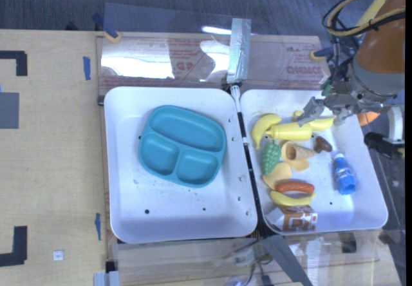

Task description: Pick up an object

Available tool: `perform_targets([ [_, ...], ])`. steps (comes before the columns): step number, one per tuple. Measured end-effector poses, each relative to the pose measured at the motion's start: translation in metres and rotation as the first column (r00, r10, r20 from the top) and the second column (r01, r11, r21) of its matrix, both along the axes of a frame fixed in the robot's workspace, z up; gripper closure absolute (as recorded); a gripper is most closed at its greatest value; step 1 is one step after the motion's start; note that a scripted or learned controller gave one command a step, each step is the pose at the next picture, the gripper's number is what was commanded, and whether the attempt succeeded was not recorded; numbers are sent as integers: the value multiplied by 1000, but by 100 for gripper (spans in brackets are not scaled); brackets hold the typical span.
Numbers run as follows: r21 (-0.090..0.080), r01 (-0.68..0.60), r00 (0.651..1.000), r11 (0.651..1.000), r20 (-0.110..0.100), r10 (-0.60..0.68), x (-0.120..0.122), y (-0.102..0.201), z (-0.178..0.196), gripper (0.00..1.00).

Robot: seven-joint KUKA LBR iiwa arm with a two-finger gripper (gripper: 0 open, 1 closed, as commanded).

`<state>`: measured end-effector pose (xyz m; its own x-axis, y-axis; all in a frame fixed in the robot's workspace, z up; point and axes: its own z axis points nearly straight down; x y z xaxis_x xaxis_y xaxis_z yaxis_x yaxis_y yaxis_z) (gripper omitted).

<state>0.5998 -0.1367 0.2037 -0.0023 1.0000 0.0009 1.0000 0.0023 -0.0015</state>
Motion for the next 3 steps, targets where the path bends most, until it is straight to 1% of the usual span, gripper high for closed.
perform_targets([
  [1, 1, -234, 972, 972, 1, 234, -75, 35, 16, 0],
  [2, -5, -167, 986, 986, 14, 167, -50, 13, -114, 0],
  [3, -3, -142, 990, 990, 8, 142, -15, 35, -116, 0],
])
